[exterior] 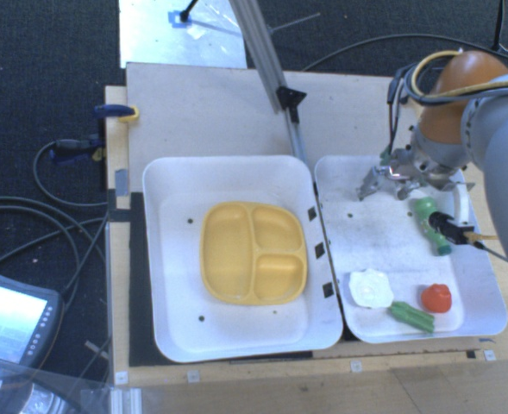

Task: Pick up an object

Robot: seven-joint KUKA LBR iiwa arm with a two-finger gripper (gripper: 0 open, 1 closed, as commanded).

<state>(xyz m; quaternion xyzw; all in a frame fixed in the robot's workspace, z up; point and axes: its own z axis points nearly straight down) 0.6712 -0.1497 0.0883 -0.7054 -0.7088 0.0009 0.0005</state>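
The gripper (385, 184) is seen above the far part of the right bin (357, 235), its fingers spread and nothing caught between them. A green tool (429, 222), perhaps a screwdriver, is lying just beside it; a white piece (371, 288), a green pod (411, 316) and a red tomato (436, 297) are grouped near the front rim. A yellow tray (254, 253) is resting in the left bin (172, 231).

A blue-handled clamp (114, 110) grips the surface's (210, 110) left edge; left of it, black cables (29, 222) and a handheld control pendant (12, 317).
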